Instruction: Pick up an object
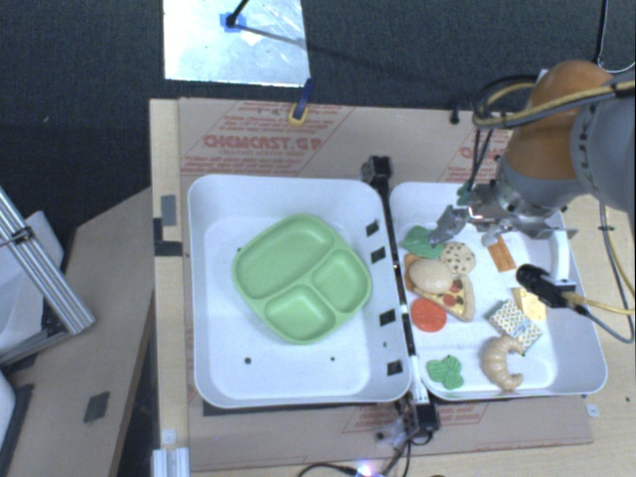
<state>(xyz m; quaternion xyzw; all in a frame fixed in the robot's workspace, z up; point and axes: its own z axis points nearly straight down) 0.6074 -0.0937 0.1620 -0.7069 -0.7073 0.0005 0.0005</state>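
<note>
Beside toys, open floor.

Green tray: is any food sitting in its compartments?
No, the green tray in the left bin has bare compartments; the croissant and other food lie in the right bin.

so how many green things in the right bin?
2: a green leaf near the bin's far-left corner, just left of the hand, and a leafy green piece at the near-left corner. The arm may hide more.
</note>
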